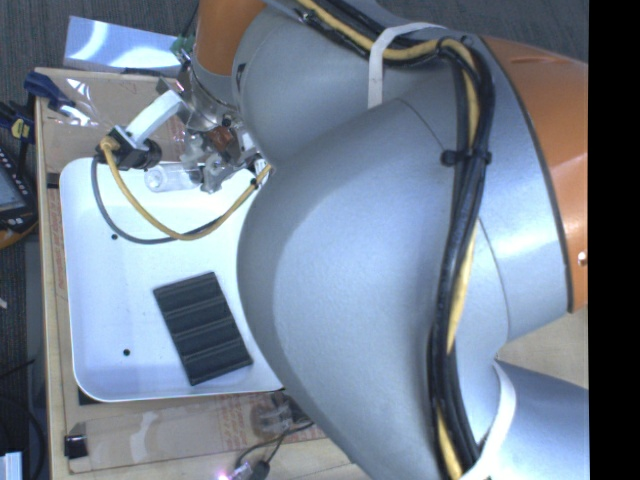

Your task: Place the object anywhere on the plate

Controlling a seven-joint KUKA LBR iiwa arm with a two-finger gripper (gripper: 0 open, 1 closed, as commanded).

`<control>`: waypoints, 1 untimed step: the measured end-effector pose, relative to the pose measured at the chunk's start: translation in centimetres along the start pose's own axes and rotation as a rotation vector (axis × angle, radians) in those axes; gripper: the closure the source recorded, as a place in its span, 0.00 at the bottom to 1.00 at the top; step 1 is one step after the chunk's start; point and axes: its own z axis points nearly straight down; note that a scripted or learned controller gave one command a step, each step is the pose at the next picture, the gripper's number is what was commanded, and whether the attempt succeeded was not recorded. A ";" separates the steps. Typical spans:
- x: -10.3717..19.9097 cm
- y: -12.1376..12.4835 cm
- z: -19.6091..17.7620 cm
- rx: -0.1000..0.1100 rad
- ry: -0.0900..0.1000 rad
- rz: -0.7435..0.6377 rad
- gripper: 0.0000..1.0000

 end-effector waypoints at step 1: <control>-2.4 5.5 0.8 0.004 -0.007 -0.011 1.00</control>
